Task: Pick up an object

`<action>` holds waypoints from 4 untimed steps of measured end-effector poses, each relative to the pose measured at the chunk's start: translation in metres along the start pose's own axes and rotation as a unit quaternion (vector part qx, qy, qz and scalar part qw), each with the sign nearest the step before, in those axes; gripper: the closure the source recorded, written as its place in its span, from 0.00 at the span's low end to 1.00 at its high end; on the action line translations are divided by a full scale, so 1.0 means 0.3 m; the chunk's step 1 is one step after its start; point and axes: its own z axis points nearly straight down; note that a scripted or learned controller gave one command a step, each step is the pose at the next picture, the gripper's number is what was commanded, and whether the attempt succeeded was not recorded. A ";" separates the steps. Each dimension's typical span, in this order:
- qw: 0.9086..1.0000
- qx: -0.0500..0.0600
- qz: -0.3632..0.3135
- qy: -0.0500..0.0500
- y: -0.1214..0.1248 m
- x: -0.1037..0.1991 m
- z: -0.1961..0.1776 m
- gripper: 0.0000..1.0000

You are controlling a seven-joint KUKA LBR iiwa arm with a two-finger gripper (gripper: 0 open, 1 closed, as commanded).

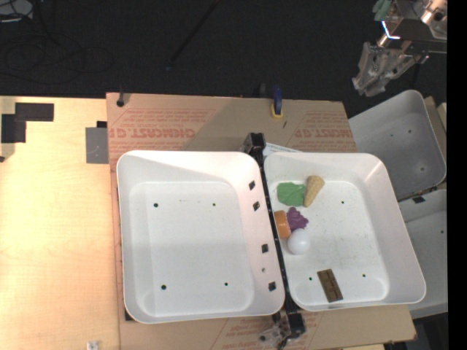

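Approach step: gripper (379,68) parked high at 1 o'clock, finger state unreadable.
Next: descend toward green toy (291,193) in right bin (394,195).

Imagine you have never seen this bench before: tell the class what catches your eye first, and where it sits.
The eye goes to the small bright cluster in the right bin, near its left wall: a green piece, a tan cone, a purple piece, an orange piece and a white ball. A brown block lies apart near the front edge. The gripper hangs high at upper right, beyond the bins.
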 end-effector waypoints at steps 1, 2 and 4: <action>1.000 0.000 -0.002 0.001 0.165 0.267 0.003 1.00; 1.000 0.001 -0.001 0.000 0.125 0.483 -0.001 1.00; 1.000 0.001 0.000 0.000 0.146 0.888 0.000 1.00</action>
